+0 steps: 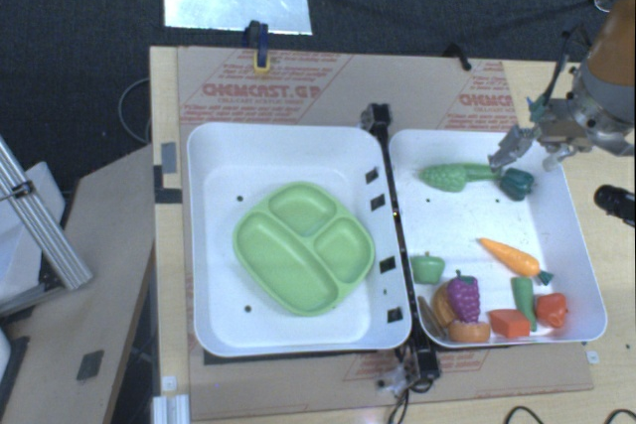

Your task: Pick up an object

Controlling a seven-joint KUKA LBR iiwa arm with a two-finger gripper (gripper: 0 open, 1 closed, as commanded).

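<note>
Toy food lies heaped at the near edge of the right bin [581,243]: purple grapes [463,295], a red piece [509,322], a tomato [553,309], with a carrot [511,256] just behind. These look like light, stiff, smooth plastic, likely slippery. Farther back lies a long green vegetable [447,176], best pinched across its narrow middle. Near its right end hovers the tool [519,154]; how it is set, or whether it grips anything, I cannot tell. A green divided plate [303,248] sits in the left bin [214,213].
</note>
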